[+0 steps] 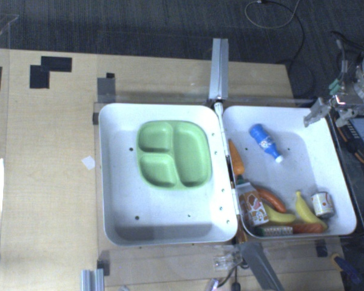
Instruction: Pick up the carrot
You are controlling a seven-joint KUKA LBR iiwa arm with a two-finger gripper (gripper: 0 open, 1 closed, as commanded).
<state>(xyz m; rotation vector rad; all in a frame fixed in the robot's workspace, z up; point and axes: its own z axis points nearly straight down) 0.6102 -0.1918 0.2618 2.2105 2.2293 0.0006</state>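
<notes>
The carrot (235,157) is orange with a dark green end and lies lengthwise against the left wall of the right bin (303,139). My gripper (320,110) hovers over the bin's far right corner, well away from the carrot, with the blue bottle between them. Nothing shows in the gripper.
A blue bottle (265,142) lies in the middle of the right bin. At its near edge sit a snack box (253,206), a red sausage (272,200), a banana (303,208) and a small can (322,204). A green divided plate (173,153) fills the left bin (118,180).
</notes>
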